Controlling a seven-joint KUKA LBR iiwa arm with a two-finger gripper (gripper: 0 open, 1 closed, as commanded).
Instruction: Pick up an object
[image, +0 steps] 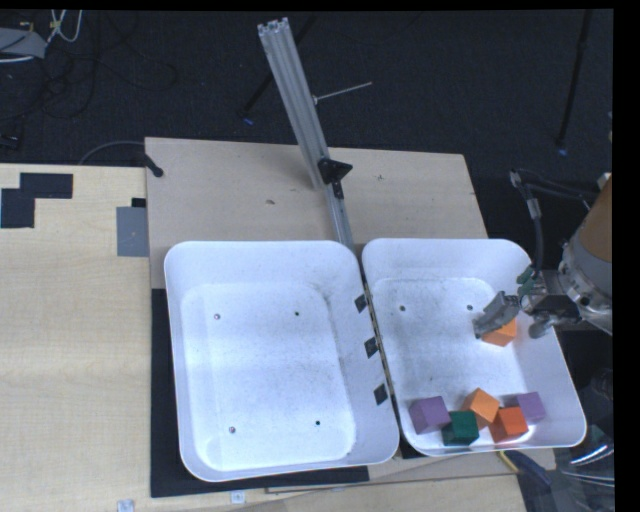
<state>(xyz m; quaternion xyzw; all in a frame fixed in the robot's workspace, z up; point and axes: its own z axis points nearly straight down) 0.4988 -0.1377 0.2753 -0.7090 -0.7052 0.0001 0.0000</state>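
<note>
My gripper (518, 320) hangs over the right side of the right bin (440, 265), reaching in from the right. Its two grey fingers (492, 317) stand spread apart, so it is open. A small orange block (501, 335) sits just under and against the left finger, with white bin floor showing between the block and the other finger. Whether the block rests on the floor or is lifted, I cannot tell. Near the bin's front edge lie a purple block (430, 412), a green block (461, 428), an orange block (483, 403), a red-orange block (510, 423) and a second purple block (530, 406).
The left bin (200, 265) adjoins the right one along a wall with black clips (370, 345). A slanted metal rail (300, 110) rises behind the bins. The light wooden bench top (70, 340) stretches out to the left.
</note>
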